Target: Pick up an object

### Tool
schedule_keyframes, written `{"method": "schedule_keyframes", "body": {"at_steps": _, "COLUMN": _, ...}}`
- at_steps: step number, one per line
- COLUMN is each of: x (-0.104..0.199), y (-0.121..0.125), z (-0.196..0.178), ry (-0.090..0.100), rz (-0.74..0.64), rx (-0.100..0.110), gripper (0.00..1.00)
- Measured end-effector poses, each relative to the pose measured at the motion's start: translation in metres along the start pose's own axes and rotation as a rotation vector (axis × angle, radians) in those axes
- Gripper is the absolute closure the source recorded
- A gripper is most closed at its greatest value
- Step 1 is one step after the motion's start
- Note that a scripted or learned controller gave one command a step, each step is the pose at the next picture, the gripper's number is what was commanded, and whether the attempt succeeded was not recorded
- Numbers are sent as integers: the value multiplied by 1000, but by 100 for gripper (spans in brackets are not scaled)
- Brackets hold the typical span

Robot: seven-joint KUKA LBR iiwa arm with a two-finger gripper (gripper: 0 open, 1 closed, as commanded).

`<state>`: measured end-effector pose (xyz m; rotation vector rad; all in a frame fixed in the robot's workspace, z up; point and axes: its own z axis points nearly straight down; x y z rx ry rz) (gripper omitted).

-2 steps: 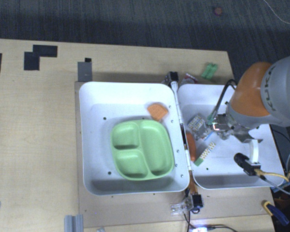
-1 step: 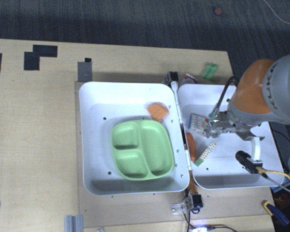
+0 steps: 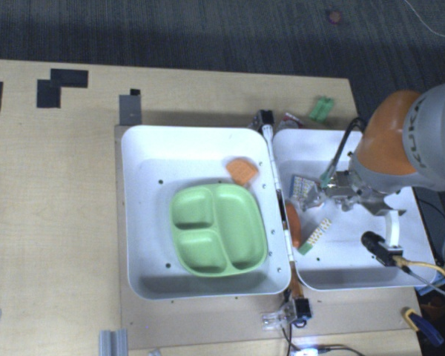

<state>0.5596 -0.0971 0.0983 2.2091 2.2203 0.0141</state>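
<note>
Even, fairly bright overhead light, soft overall focus, low resolution. The 2 white bins (image 3: pixel 200 143) glare near blown-out, with soft grey shadows along their inner walls. Dark floor (image 3: pixel 208 13) at top is dim and grainy. Small items look blurred.

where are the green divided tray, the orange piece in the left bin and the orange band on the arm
green divided tray (image 3: pixel 219 228), camera view, ridge between its compartments
orange piece (image 3: pixel 242 170), camera view, its middle
orange band (image 3: pixel 386 136), camera view, its lit upper side
</note>
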Motion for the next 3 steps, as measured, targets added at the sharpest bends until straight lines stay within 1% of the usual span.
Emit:
{"method": "schedule_keyframes", "body": {"at_steps": 1, "x": -22, "y": 70, "z": 14, "ry": 0, "rz": 0, "rx": 9, "gripper": 0}}
{"method": "schedule_keyframes", "body": {"at_steps": 2, "x": -21, "y": 73, "z": 1, "ry": -1, "rz": -5, "rx": 2, "gripper": 100}}
{"method": "schedule_keyframes", "body": {"at_steps": 3, "x": 39, "y": 25, "z": -87, "ry": 2, "rz": -2, "rx": 7, "gripper": 100}}
